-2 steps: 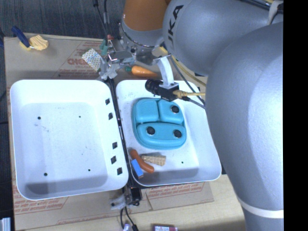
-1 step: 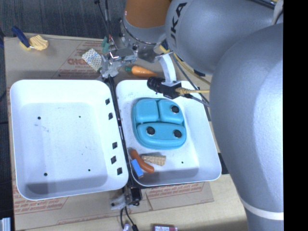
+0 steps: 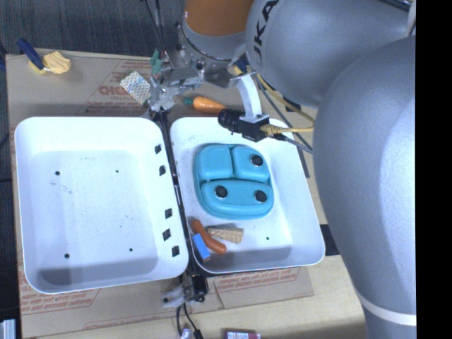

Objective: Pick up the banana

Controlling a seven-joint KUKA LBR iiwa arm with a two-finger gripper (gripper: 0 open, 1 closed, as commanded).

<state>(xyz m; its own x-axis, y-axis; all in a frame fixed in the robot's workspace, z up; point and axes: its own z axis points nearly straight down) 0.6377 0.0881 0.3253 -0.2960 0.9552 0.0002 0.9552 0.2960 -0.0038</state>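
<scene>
1. The arm (image 3: 332, 83) runs off the top and right edges, and its grey bulk covers the right rim of the right bin (image 3: 296, 253) and the bench (image 3: 92, 69) beyond it.
2. The tool (image 3: 164, 90) sits in a clutter of metal parts and cables at the bins' far edge; its tip is too small and tangled to read.
3. An orange-handled object (image 3: 207, 104) lies partly under the wrist, its far end hidden.
4. A small pile (image 3: 212, 237) in the right bin's near corner, orange, blue and tan, is too small to name.
5. A dark item (image 3: 242, 335) is cut off by the bottom edge.
</scene>
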